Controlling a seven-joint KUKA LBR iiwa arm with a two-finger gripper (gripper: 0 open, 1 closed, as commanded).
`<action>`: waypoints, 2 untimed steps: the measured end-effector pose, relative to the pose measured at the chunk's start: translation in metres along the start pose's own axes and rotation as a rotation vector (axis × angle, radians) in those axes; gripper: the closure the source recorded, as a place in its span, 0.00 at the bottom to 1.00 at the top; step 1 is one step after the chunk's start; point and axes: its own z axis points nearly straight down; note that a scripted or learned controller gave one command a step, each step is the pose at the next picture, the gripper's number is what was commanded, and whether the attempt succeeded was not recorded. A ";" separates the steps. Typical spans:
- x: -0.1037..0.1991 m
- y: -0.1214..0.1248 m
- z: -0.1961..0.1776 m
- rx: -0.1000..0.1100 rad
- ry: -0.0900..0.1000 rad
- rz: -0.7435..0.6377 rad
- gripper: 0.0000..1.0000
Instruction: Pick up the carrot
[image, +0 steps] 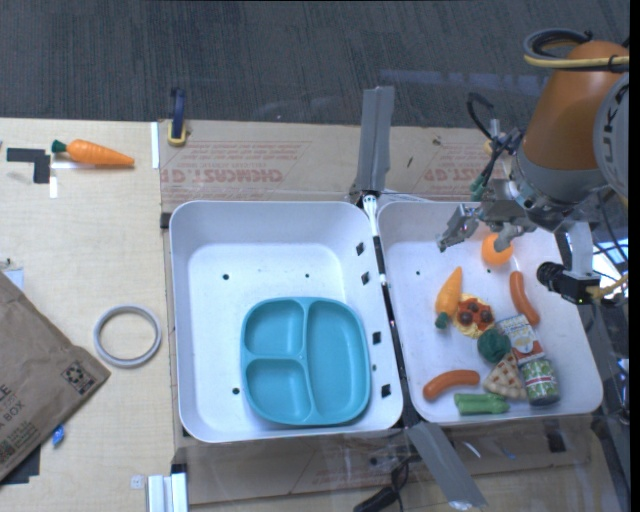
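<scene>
The pale wooden surface (80, 260) sits against dark carpet. In the glossy right bin (415, 262), a tapered orange carrot (449, 291) lies below the gripper (480, 228), whose fingers stand spread and hold nothing.

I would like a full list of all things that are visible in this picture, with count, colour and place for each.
bins: 2, white, side by side on the bench
divided plate: 1, teal, in the left bin
carrot: 1, orange with green end, in the right bin
sausages: 2, red-orange, right bin, one near the front, one at the right side
orange ball: 1, orange, right bin, below the claw
pizza slices: 2, right bin, among the pile
broccoli: 1, dark green, right bin
can: 1, green and red label, right bin
green vegetable: 1, right bin front
second carrot: 1, orange, on the bench far left
tape ring: 1, grey, left of the bins
cardboard box: 1, brown, lower left
claw: 1, dark, over the right bin's back part
</scene>
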 end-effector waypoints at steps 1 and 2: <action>-0.024 -0.001 0.118 -0.003 0.000 0.098 0.00; -0.025 -0.002 0.111 0.000 0.001 0.103 1.00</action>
